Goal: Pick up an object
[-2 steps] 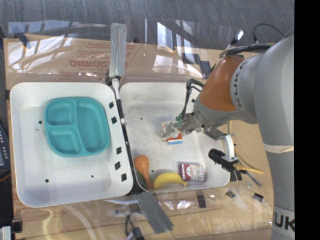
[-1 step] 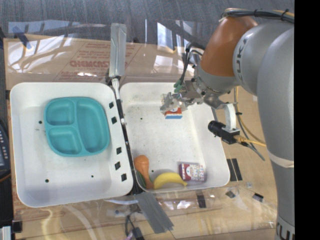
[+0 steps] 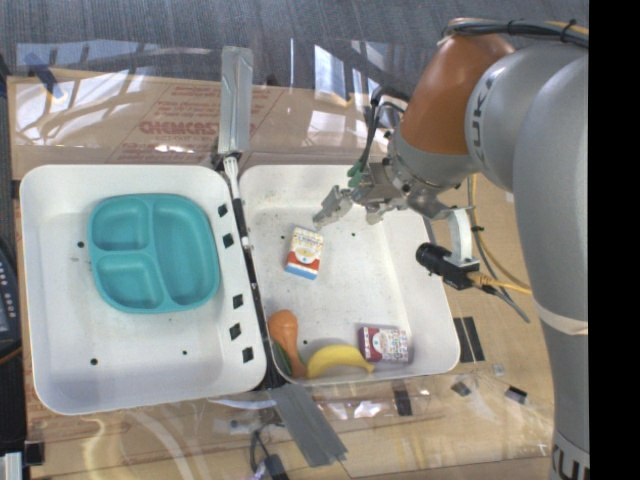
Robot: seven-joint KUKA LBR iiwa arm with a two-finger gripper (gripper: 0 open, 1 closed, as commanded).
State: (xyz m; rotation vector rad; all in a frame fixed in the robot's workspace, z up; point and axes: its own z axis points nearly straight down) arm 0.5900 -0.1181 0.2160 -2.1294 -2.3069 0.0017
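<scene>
Camera view, looking down at a slant on both bins. Right bin (image 3: 425, 298), with four loose things inside: a small white-and-orange carton (image 3: 304, 252) near the middle, lying flat and well apart from the rest; along the near wall, an orange carrot-like piece (image 3: 283, 330), a banana (image 3: 338, 360) touching or almost touching it, and a dark red carton (image 3: 385, 344) just beside the banana. Left bin (image 3: 40, 298), with a teal divided plate (image 3: 153, 251) inside. Gripper (image 3: 352, 211) hanging over the far part of the right bin, up and to the right of the small carton in this view; fingers spread apart, nothing between them. Nothing lifted yet.

Probably the approach step, judging from that layout. Best target: the small white-and-orange carton, nearest the fingers and clear on every side.

To do it well:
- Centre over the carton first.
- Turn the wrist to put the fingers astride its narrower sides.
- Descend straight and stop short of the bin floor.
- Close only with a finger on either side.
- Avoid clipping one edge, which would likely skid a light box across the smooth floor.
- Avoid the crowded near wall, with little room between the banana, the carrot-like piece and the rim.
- Lift slowly, then check for the carton between the fingers before moving off.
</scene>
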